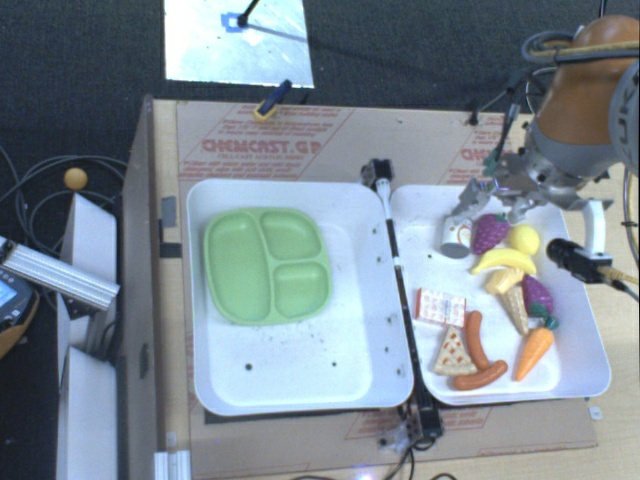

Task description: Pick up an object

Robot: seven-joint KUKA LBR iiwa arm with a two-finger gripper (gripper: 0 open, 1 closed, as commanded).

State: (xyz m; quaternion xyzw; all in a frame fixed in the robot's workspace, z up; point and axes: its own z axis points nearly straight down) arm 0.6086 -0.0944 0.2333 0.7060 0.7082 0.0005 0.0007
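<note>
The tool point(493, 200) hangs low over the far end of the right bin point(590, 368), and I cannot tell from this slant how it is set. Directly beneath it lies the purple grape bunch point(489, 233), with a small white cup point(456, 236) touching on one side and a lemon point(523, 238) and banana point(503, 260) just beyond on the other. The grapes look like light, hollow toy plastic: stiff, knobbly rather than slick, unlikely to crush. Judging by the crowding, a pinch across the narrow middle of the bunch seems safest, clear of the cup
</note>
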